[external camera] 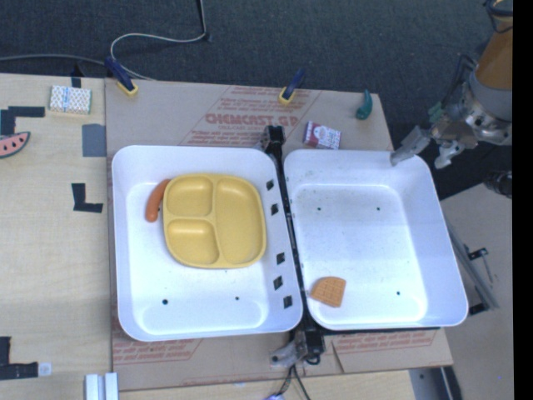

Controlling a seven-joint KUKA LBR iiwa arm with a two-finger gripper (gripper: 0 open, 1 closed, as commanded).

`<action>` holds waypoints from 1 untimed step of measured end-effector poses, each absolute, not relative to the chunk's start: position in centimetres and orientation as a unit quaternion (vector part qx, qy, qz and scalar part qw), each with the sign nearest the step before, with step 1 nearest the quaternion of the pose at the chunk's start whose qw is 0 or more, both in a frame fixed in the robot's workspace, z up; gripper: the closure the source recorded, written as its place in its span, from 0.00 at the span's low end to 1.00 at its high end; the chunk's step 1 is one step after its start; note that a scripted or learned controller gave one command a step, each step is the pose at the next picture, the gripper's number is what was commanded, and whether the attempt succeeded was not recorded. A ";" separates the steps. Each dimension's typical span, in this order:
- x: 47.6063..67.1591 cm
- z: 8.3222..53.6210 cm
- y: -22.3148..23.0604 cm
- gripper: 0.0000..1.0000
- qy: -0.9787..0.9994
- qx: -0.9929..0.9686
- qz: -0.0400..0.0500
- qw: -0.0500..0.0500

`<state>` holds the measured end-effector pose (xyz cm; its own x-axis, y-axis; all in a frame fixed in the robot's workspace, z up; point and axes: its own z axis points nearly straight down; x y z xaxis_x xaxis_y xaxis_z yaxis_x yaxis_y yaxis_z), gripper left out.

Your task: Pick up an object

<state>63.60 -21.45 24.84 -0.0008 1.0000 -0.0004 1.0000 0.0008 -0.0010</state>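
Objects for picking are spread over two white bins on the worktop. Left to right: at the worktop's far left edge a watermelon-slice toy is seen, with a small patterned sponge-like block beyond it. The left bin holds a yellow divided plate, three compartments, lying flat in the bin's far half. An orange sausage-shaped toy lies just beside the plate's left rim, apparently touching it. Two clamps with yellow and blue handles are noted at the far edge of the cardboard sheet under the bins. A small red-and-white packet lies on the cardboard beyond the junction of the bins. The right bin holds a waffle-like toy near its front left corner, well apart from everything else. A teal clip sits at the cardboard's far right corner. The end effector hangs over the right bin's far right corner, fingers spread apart, nothing between them.
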 end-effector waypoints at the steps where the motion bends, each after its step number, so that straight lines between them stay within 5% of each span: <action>1: 64.7 16.7 -18.7 0.00 -0.708 -0.706 0.001 0.001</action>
